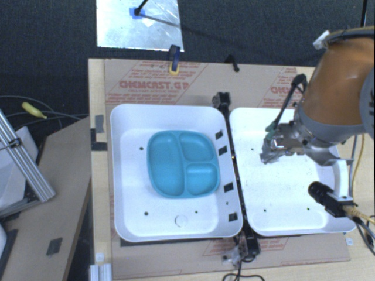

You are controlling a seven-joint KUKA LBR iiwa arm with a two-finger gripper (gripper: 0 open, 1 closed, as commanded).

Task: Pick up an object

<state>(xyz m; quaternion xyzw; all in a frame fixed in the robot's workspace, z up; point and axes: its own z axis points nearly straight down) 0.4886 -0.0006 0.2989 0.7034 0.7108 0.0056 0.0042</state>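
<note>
Pincer over right bin; blue plate left.

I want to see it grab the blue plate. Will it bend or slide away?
The blue plate looks like moulded plastic with three sections, so it's probably stiff and light. It lies flat in the left bin, so it shouldn't roll, but its smooth, low rim could slip on the floor. The gripper is over the right bin.

Glossy blue plastic plate in smooth white plastic bin.
</note>
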